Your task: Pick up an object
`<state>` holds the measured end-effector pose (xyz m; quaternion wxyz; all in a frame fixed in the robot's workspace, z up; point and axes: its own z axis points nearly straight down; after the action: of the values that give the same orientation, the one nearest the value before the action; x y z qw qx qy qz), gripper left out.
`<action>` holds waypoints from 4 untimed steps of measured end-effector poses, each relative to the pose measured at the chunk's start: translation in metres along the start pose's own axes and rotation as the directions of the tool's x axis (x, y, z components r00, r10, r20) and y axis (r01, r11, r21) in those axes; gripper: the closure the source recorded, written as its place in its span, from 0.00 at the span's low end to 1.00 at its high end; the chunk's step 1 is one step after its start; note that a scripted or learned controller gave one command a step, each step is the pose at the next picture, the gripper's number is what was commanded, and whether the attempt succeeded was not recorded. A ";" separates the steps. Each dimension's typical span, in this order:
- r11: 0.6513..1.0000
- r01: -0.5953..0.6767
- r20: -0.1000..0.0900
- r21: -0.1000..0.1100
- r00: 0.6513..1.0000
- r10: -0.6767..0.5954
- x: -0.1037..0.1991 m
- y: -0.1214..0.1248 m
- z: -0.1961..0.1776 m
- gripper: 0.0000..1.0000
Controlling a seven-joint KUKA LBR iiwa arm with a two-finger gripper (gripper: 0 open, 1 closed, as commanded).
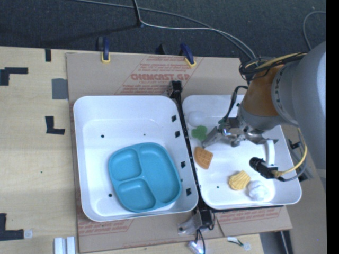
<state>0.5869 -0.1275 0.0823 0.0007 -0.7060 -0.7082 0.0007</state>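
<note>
Under both bins lies a brown cardboard sheet (153, 73) printed with red lettering; the big word looks like "CHEMCAST GP", though the slant and blur make it uncertain, and the smaller lines around it cannot be read. Two blue and yellow clamps (105, 51) pin its far edge to the wooden bench (32, 157), which carries a few black tape marks.

Over the right bin (288, 197) reaches the grey arm (302, 83), cut off by the right edge of the view, with its orange band above the wrist and cables looping around it. The arm's bulk hides the far right part of that bin. The left bin (85, 115) holds a blue plate (144, 177) with three compartments, lying flat toward the near side.

Low in the right bin the gripper (211, 138) points toward the divider between the bins. Its fingers are dark and blurred together, so whether they are spread or closed cannot be told, and nothing can be seen between them. A green object (198, 132) lies just beside the tip, partly merged with it. Nearer the camera sits an orange waffle-like piece (203, 157), apart from the gripper. A yellow ridged piece (239, 181) and a white ball-like lump (259, 191) rest close together by the near right corner. A pale shape near the far wall is too faint to identify.
</note>
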 end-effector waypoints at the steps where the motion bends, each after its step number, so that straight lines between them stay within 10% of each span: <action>1: 1.000 -0.003 0.001 -0.005 1.000 0.003 -0.008 -0.015 -0.051 0.00; 3: 1.000 -0.003 0.000 -0.002 1.000 0.003 -0.008 -0.054 -0.120 0.00; 4: 1.000 -0.004 0.000 0.001 1.000 0.004 -0.025 -0.060 -0.088 0.00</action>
<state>0.5272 -0.1525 0.1709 0.0012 -0.7074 -0.7068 0.0011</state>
